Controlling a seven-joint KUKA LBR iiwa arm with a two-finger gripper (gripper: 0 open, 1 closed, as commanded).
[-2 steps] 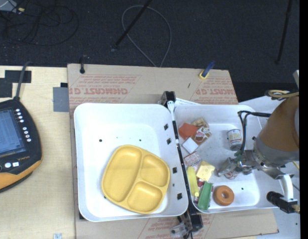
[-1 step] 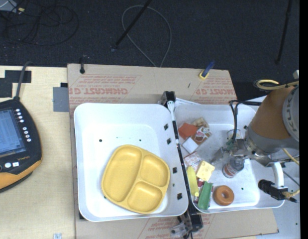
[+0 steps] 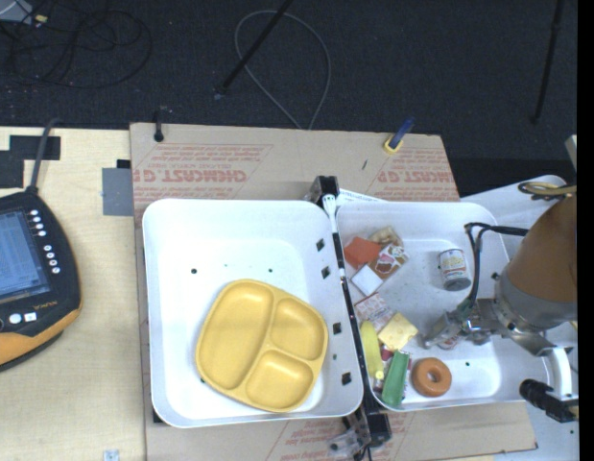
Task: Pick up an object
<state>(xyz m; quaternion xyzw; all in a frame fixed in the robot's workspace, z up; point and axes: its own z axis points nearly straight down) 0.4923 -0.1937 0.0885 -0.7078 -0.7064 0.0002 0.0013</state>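
Doughnut [image 3: 432, 376]: lies at the right bin's [image 3: 488, 384] six o'clock edge, just beside the green marker [image 3: 395, 376].
Approach: a straight, centred descent would likely avoid clipping neighbouring clutter.
Gripper [image 3: 448, 330]: hovers at the doughnut's twelve o'clock; its opening cannot be made out, and no object shows in it.

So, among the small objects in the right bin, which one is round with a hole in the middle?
The brown doughnut, lying flat near the right bin's front edge, beside the green marker. The small can is also round but has no hole.
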